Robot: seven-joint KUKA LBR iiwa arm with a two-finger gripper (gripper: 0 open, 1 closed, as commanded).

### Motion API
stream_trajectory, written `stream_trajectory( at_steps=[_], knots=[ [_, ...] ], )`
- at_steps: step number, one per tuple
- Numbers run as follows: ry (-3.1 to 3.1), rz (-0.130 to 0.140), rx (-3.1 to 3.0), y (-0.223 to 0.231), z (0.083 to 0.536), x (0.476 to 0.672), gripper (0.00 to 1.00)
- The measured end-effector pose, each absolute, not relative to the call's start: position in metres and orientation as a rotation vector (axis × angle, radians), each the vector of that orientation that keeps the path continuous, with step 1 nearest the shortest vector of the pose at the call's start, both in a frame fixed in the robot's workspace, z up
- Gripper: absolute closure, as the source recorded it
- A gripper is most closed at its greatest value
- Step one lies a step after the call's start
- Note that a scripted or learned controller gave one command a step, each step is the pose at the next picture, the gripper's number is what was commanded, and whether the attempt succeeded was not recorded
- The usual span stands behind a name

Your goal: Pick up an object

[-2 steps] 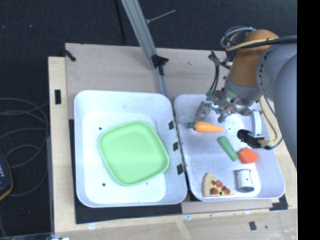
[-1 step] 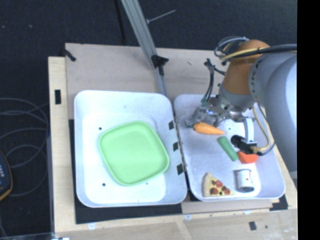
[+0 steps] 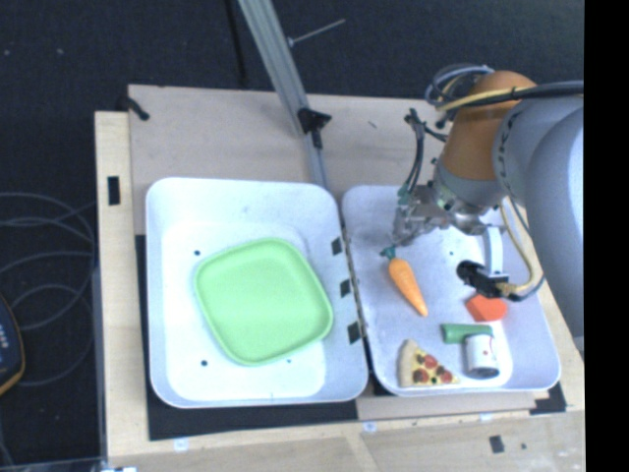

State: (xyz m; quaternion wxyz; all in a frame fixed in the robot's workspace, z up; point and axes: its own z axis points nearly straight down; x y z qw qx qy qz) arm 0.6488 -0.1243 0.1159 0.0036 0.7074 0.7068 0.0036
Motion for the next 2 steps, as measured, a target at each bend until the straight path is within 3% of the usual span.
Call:
stream_trajectory(
  at_steps=[2],
  knots=[
    [2.216,0.006,2.219,-0.127,0.228,0.636,1.00]
  ],
)
